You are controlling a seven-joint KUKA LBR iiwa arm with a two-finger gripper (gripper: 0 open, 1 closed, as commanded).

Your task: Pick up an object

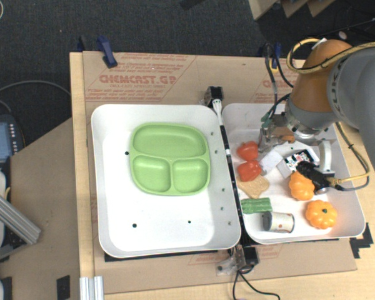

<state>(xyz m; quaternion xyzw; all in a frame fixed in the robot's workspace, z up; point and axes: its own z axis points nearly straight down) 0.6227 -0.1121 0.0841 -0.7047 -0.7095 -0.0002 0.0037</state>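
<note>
Arm [337, 74] is seen reaching in from the right, its orange band above the right bin [350, 225]. The jaws are lowered into the upper middle of that bin, around the white-and-black clutter beside the tomatoes; their state cannot be told (the wrist hides them).

Right bin contents are noted as follows: two red tomatoes [249, 160], one above the other, at the left wall; a tan cracker-like piece [255, 187] just below them; a green block [256, 205] beneath that; a small cylinder [279, 222] with a dark end lying on its side near the front edge; an orange pepper-like item [301, 186] in the middle; a small orange pumpkin [320, 214] toward the front right. Nothing is seen lifted.

Left bin [112, 217] is occupied by a green divided plate [170, 158], set flat toward the back. Both bins rest on a brown board on the tabletop [144, 70]
</note>
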